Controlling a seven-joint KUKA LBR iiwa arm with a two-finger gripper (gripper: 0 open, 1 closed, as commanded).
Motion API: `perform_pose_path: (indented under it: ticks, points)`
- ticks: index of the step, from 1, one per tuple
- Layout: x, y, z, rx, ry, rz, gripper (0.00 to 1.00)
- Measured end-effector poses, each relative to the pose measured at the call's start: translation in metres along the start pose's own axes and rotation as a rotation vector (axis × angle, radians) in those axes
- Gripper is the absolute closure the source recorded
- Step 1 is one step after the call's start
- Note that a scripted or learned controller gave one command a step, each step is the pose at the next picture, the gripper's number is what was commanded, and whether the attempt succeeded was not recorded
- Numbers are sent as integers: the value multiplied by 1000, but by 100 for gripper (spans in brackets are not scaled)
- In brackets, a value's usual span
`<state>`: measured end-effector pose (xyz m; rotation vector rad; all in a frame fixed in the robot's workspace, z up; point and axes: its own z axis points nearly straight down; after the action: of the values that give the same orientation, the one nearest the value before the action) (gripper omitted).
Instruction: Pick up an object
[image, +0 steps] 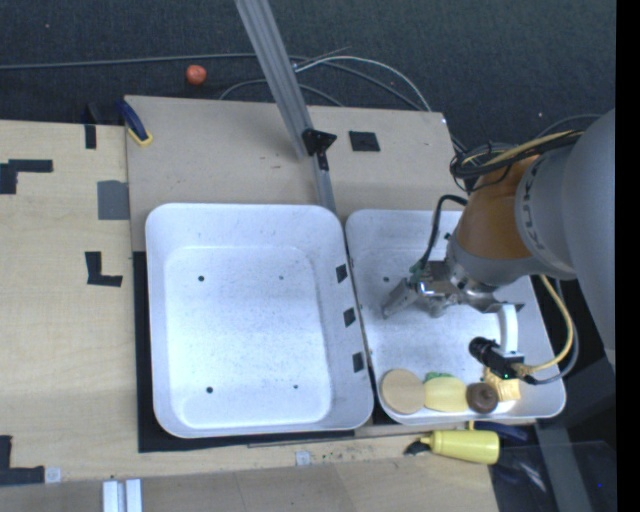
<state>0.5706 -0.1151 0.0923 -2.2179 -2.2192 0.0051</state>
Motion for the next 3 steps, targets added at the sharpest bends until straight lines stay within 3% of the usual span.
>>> perform_pose_path:
  ticks: [1, 3]
  points:
    - [0, 1, -12, -4, -1, -1, 100]
    - [6, -9, -125, -9, -1, 0, 100]
